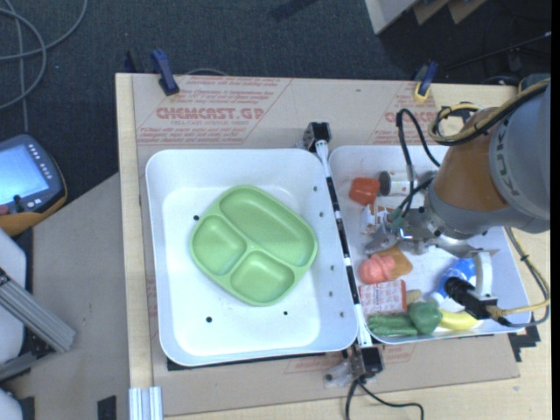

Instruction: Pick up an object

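The right bin (350, 169) holds several small toys: an orange-red piece (364, 189) at the back, a pink-and-orange lump (383, 266), a red-and-white printed packet (382, 297), a green vegetable (411, 319), a yellow banana (458, 321) and a blue piece (458, 280). My gripper (390, 227) hangs low in this bin, just behind the pink-and-orange lump and in front of the orange-red piece. The grey arm with its orange band (468, 182) covers the bin's right half. Nothing shows between the fingers.
The left bin (166, 199) holds a light green divided plate (254, 244), tilted in the middle. Blue clamps (163, 70) hold the cardboard bench top at the back. Cables (420, 138) loop over the right bin's rear edge.
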Motion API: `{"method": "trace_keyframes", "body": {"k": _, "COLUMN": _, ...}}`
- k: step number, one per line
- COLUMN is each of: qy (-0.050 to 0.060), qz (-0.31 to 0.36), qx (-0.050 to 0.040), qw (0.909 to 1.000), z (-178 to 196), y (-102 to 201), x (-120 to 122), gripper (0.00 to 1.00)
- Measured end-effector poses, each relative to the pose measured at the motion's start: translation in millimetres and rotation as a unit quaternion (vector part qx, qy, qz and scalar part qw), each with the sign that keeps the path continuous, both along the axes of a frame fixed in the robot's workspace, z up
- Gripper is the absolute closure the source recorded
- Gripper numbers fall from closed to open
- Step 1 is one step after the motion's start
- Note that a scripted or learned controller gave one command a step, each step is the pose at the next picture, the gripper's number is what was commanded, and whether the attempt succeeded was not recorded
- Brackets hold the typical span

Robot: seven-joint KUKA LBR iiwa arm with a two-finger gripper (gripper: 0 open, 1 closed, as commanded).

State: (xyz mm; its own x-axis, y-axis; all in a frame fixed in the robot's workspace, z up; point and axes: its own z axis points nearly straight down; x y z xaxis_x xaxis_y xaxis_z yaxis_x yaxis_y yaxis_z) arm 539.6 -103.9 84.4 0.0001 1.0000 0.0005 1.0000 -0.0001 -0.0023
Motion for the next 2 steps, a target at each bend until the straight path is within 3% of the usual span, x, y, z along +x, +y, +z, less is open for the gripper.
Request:
{"method": "trace_keyframes", "body": {"k": 1, "qy": -0.003, "qz": 0.002, "qx": -0.0008, "qw": 1.0000, "z": 0.3, "y": 10.4, "x": 36.6, "gripper": 0.00}}
{"method": "trace_keyframes", "body": {"k": 2, "qy": 0.039, "qz": 0.007, "qx": 0.0106, "qw": 0.9992, "z": -4.8, "y": -11.9, "x": 77.4, "gripper": 0.00}}
